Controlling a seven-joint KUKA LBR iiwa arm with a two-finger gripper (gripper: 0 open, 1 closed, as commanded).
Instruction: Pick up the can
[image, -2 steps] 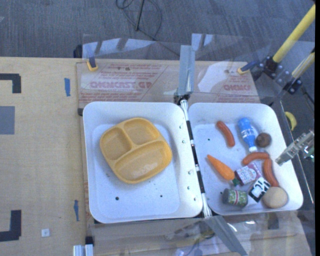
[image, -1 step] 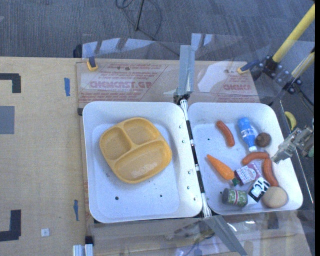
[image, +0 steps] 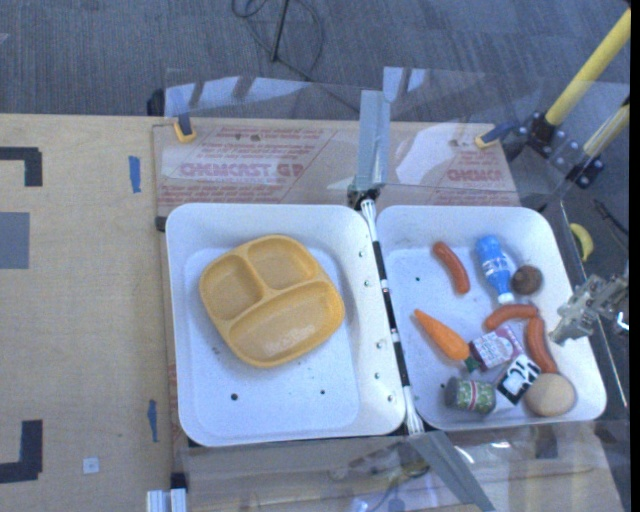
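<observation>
Can (image: 470, 395), small and green-labelled, lies on its side near the front edge of the right bin (image: 400, 235), and we see it touching nothing of the robot. Just to its right sits a black-and-white box (image: 519, 380), and beyond that a tan, egg-like ball (image: 550, 395) in the bin's front right corner. Behind the can we find a small red-and-white carton (image: 494, 349) and, to the left of that, an orange carrot (image: 441, 335) lying at a slant. Two reddish sausages (image: 526, 328) lie near the right wall, and a third sausage (image: 451, 267) rests further back, by itself. A blue-and-white bottle (image: 494, 265) lies toward the rear, with a dark brown ball (image: 527, 280) just beside its cap.

The gripper (image: 588, 306) hangs over the right rim of this bin, well apart from the can, and nothing shows between its fingers; whether they are spread or closed we cannot tell from this blurred view.

In the left bin (image: 190, 235) a yellow divided plate (image: 271, 299) lies flat, with three compartments
</observation>
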